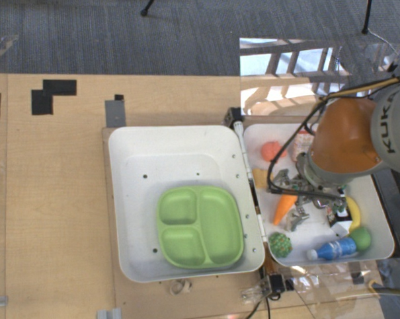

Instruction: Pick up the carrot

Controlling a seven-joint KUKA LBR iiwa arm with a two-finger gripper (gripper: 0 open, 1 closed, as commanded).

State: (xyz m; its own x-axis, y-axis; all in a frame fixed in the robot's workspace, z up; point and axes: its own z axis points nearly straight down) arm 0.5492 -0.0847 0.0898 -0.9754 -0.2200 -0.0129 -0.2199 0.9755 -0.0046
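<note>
A green divided plate (199, 226) sits in the left bin (132, 191). In the right bin (383, 237) the carrot (283, 209) lies tilted — broccoli (280, 244) at its six o'clock — with the gripper (299, 214) touching its right side, finger state hidden.

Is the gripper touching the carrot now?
Cannot tell. In the camera view the gripper sits right beside the carrot, but no clear contact or gap shows.

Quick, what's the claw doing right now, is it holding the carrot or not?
Claw: down in the right bin, right beside the carrot. Whether it is open, closed or gripping the carrot cannot be told from this view.
</note>
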